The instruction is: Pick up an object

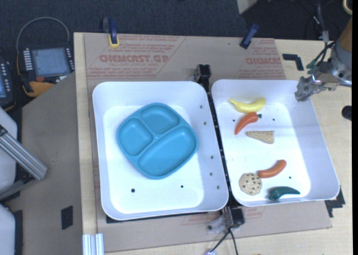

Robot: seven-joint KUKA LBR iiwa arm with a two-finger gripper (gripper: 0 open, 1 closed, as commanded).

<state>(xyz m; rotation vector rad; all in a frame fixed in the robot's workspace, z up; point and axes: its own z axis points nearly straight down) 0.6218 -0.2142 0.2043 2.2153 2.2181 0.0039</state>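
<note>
The right bin (313, 136) holds several toy foods. A yellow banana (248, 104) lies near its far edge, with a red chili pepper (246, 122) just below it and a tan wedge (262, 136) beside that. Toward the near edge lie an orange sausage (272, 169), a round cookie (250, 183) and a dark green pepper (281, 193). My gripper (306, 89) hangs over the bin's far right corner, right of the banana and apart from every item. Nothing shows between its tips.
The left bin (106, 136) bears a blue divided plate (157, 139). Cardboard (168, 52) lies under both bins. A black clamp (202, 72) sits between the bins at the far edge, and a pendant screen (50, 61) lies off the bench at left.
</note>
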